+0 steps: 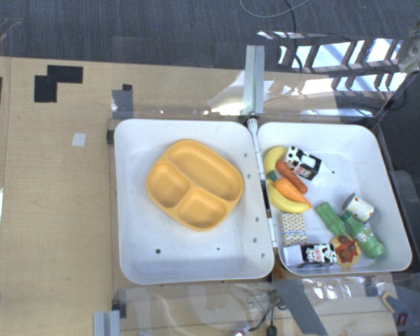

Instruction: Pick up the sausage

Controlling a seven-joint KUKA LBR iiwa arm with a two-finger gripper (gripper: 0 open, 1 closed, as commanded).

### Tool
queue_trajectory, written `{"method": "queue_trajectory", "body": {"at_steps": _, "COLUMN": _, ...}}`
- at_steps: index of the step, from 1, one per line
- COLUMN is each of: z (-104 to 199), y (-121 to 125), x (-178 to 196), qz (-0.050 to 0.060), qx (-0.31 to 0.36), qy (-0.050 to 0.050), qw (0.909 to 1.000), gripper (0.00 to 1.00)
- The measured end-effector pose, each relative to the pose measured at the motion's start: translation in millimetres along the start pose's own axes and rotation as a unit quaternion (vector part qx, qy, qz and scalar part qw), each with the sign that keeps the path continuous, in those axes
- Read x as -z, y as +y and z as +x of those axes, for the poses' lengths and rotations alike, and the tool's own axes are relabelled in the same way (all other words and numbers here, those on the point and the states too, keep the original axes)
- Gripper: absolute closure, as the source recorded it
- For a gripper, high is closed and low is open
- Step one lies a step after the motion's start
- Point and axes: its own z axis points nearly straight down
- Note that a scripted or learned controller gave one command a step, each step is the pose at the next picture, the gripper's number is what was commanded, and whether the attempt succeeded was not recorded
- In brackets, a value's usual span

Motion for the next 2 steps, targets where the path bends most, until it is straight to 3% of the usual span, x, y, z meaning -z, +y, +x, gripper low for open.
{"method": "queue_trajectory", "body": {"at_steps": 1, "z": -24.8, "y": 2.3, "x": 0.8, "qz": -0.001, "qx": 0.017, "qy": 0.0, "qw": 0.9999, "gripper": 1.0}}
{"method": "queue_trajectory", "body": {"at_steps": 2, "z": -22.3, "y": 3.4, "x": 14.3, "qz": -0.005, "qx": 0.021, "qy": -0.001, "qw": 0.9998, "gripper": 1.0}}
